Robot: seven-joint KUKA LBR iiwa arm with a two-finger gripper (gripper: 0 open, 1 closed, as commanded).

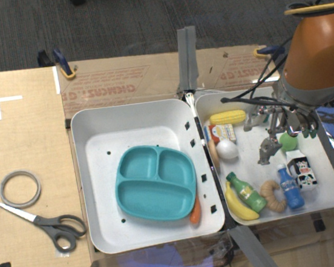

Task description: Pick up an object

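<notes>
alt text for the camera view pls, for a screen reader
The grey arm's two-finger gripper hangs over the right white bin, among a yellow corn cob, banana and green bottle. The left white bin holds a teal divided plate.

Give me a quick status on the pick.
Pincer low in right bin, nothing visibly held. Nearest: green object, white egg, milk carton. Bin crowded.

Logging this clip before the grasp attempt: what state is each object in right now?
gripper: low in the right bin, nothing visibly between its fingers
teal tray: flat in the left bin
carrot: wedged at the tray's edge
green bottle: lying down, against the banana
blue bottle: lying down
scissors: closed
</notes>
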